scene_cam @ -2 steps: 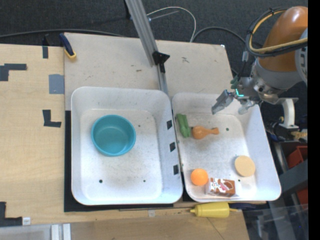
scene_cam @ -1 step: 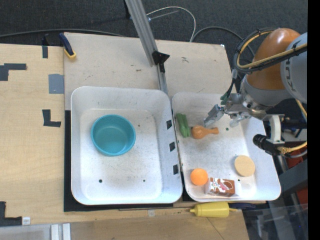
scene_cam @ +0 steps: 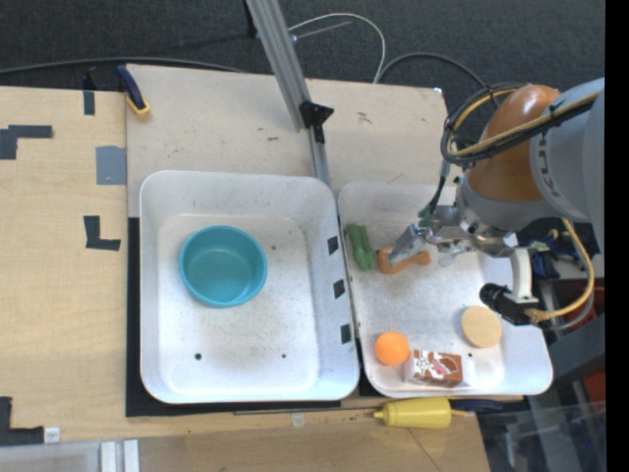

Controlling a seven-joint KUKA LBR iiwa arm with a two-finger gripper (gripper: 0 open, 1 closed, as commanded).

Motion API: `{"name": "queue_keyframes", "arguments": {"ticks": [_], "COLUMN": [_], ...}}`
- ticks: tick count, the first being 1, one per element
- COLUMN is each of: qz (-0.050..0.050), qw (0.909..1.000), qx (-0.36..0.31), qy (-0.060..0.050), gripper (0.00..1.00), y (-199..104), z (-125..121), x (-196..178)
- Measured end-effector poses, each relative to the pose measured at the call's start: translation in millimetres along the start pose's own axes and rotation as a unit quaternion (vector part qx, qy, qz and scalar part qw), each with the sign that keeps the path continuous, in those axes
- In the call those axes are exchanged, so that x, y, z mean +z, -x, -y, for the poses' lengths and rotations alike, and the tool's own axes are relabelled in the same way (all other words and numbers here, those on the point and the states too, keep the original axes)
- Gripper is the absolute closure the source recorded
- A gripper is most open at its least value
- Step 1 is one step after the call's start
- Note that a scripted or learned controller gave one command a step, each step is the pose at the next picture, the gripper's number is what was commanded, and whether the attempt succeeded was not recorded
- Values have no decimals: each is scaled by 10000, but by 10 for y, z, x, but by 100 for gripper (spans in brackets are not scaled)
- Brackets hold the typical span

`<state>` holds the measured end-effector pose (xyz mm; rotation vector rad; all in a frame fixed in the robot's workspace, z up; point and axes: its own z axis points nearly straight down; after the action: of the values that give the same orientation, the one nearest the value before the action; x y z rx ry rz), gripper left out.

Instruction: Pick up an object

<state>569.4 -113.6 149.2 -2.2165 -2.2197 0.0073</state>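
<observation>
While the orange carrot-like piece [scene_cam: 405, 260] sits in the right bin [scene_cam: 393, 205] next to a green object [scene_cam: 360, 246], our jaws [scene_cam: 425, 241] hang right over its right end, touching or nearly so. We honestly can't tell how open they are. Nearer us lie an orange ball [scene_cam: 391, 348], tan disc [scene_cam: 482, 326] and brown packet [scene_cam: 435, 367]. A teal bowl [scene_cam: 223, 265] sits in the left bin [scene_cam: 157, 362].

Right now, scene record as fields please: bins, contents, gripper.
left bin: teal round plastic bowl
right bin: green oblong toy, orange-brown toy piece, orange ball, tan round disc, red-brown printed packet
bench front edge: yellow bottle
gripper: low in right bin, at the orange-brown piece; grasp unclear
</observation>
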Motion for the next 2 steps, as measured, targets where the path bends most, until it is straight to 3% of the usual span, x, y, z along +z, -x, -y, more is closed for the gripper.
{"name": "queue_keyframes", "arguments": {"ticks": [1,2], "qz": [2,-3], "qw": [10000,10000], "qx": [4,-7], "qy": [-4,14], "gripper": [0,100], "y": [71,58], "z": [-35,-47], "x": [594,462]}}
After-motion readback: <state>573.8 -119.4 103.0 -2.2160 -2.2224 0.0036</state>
